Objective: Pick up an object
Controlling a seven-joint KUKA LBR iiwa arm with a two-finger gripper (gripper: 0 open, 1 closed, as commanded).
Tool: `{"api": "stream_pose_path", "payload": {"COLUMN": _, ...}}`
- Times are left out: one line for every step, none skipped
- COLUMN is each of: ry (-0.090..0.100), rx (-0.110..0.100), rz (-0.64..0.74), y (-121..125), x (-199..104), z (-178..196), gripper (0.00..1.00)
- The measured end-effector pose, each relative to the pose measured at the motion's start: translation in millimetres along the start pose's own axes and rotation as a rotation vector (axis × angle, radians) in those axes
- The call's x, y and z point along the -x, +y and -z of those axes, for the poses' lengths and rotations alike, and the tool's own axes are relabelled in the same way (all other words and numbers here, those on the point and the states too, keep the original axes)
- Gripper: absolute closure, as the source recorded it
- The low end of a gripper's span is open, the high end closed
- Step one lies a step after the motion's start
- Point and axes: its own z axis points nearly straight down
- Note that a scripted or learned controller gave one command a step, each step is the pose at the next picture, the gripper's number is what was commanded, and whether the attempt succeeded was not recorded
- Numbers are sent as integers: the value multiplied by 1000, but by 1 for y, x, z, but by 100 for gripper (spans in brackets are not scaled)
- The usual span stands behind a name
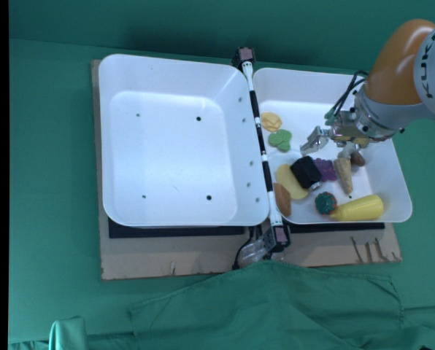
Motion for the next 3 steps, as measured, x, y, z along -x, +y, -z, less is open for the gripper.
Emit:
{"api": "stream_pose_path", "payload": {"ry": 0, "rx": 15, "rz": 4, "y": 40, "x": 48, "z": -18, "gripper": 0}}
{"api": "stream_pose_path", "payload": {"ry": -1, "rx": 18, "rz": 11, "y": 92, "x": 8, "z": 54, "gripper": 0}}
{"api": "stream_pose_path", "payload": {"ry": 2, "rx": -5, "rz": 1, "y": 1, "x": 6, "z": 5, "gripper": 0}}
